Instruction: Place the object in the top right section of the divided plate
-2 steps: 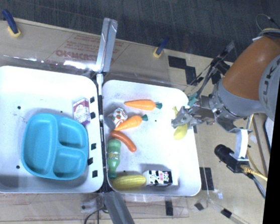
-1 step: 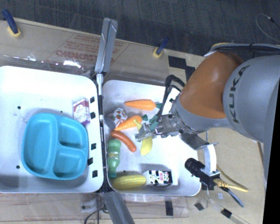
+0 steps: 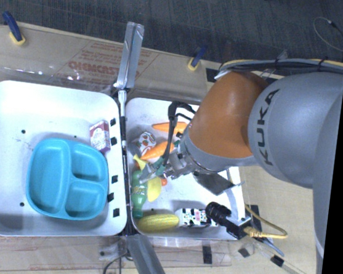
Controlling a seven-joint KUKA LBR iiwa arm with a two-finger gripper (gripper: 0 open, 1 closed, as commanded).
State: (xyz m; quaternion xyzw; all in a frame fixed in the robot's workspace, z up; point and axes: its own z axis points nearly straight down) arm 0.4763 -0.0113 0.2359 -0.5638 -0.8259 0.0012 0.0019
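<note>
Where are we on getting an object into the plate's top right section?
Nothing looks done: the blue divided plate in the left bin has bare sections. In hand: the arm reaches over the right bin, above the toy pile, with no object visibly gripped. Left: the pick, the carry and the placement.

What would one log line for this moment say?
arm: over right bin | gripper: among toys | divided plate: left bin, nothing on it | corn: right bin

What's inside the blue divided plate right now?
All three sections of the blue divided plate look bare. A small dark red packet lies just outside its top right edge in the left bin.
</note>
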